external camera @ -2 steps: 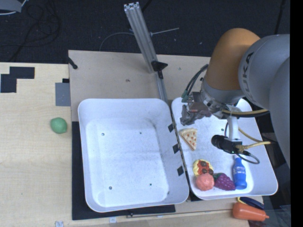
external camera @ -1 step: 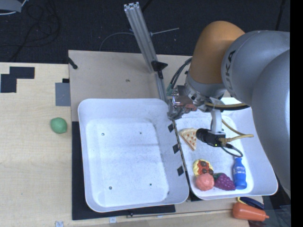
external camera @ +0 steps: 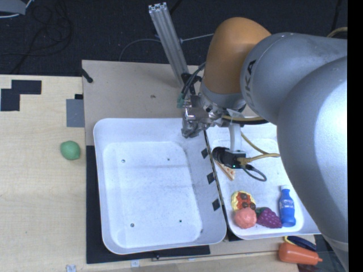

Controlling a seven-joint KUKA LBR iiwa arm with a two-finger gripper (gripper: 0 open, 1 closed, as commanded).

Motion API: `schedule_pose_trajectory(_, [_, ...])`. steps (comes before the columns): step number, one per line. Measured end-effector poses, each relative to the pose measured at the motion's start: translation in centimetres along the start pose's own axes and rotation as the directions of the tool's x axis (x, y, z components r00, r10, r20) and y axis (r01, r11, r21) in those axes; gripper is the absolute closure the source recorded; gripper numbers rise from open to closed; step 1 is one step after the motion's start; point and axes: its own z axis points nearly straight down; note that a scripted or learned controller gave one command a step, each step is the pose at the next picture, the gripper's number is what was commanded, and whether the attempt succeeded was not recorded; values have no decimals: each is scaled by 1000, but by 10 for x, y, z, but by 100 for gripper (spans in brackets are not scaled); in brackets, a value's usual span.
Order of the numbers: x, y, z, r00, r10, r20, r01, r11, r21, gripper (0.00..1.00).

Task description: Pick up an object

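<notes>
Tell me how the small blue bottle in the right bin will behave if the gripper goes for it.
The blue bottle looks like smooth, hard plastic, so probably stiff, light and a bit slippery. Its rounded body would likely roll if nudged sideways. The purple grapes lie close beside it, so they may get pushed too.

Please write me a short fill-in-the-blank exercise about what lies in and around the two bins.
1. The ball lying on the bench left of the bins is ____ in colour.
2. The toy bottle in the right bin is ____ in colour.
3. The bunch of grapes lies in the ____ bin.
4. The hand hangs over the ____ corner of the left bin.

Missing words: green; blue; right; far right
</notes>
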Motion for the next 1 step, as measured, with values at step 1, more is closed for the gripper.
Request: schedule_pose_trajectory(1, [-1, 0, 0, 1000, 1, 0, -1, 1000, 0, 0])
